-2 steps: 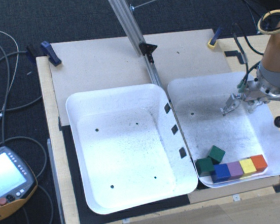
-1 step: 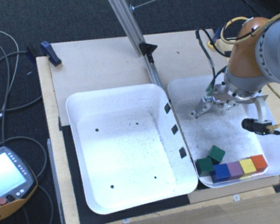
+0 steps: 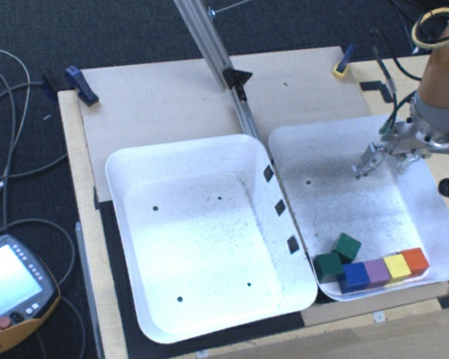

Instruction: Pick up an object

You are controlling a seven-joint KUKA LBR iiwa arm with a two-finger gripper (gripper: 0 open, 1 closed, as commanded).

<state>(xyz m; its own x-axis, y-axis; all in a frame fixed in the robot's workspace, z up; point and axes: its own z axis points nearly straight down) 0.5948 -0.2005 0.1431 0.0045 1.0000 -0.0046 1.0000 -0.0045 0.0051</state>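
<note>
Six blocks sit along the right bin's near edge: purple, yellow and orange in a row running left to right; blue and two green cubes cluster at its left end; the end effector hovers over the far half, nothing between its fingers, spread uncertain; the left bin lies alongside.

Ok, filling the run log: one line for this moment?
gripper: over right bin, nothing held | blocks: near edge, untouched | pick: not done
</note>
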